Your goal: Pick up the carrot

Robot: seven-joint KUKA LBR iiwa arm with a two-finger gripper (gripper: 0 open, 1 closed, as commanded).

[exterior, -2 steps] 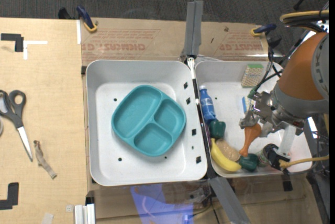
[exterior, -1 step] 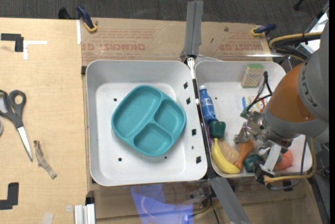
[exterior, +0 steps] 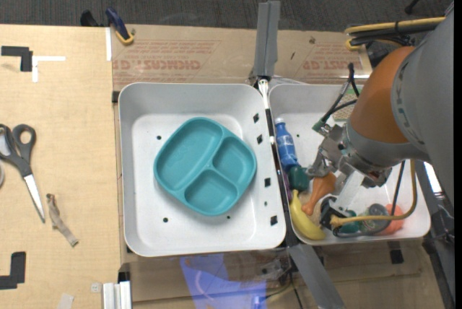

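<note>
I saw the gripper (exterior: pixel 323 172) low in the right bin (exterior: pixel 303 94), just above the carrot (exterior: pixel 316 193); whether it was spread, I couldn't tell. The carrot lay crowded (banana (exterior: pixel 304 222) below, blue bottle (exterior: pixel 284 145) left) near the centre divider.

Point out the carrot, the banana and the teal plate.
carrot (exterior: pixel 318 192), camera view, on its orange body.
banana (exterior: pixel 303 222), camera view, mid-curve of its yellow peel.
teal plate (exterior: pixel 189 150), camera view, floor of its largest compartment.
</note>
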